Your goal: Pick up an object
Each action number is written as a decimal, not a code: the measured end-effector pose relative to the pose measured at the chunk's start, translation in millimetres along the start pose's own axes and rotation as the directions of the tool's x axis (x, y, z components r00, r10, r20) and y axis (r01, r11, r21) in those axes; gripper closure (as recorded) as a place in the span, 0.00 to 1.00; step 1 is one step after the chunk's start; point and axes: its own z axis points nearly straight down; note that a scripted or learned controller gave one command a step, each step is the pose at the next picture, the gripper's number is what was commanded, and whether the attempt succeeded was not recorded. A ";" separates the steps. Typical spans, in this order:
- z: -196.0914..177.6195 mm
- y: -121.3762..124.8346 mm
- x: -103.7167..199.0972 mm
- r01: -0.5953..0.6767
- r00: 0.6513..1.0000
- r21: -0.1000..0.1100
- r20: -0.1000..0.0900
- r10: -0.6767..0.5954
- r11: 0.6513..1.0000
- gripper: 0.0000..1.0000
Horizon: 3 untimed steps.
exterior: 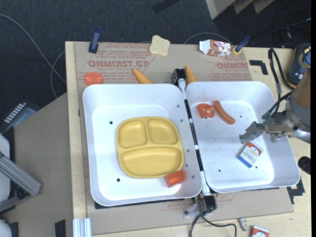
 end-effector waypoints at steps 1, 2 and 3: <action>99.7 31.4 -62.9 -0.002 1.000 0.002 -0.001 0.002 1.000 0.00; 138.4 17.0 -37.7 -0.002 1.000 -0.009 0.006 0.002 1.000 0.00; 105.3 96.9 -4.5 0.002 1.000 -0.002 0.000 -0.002 1.000 0.00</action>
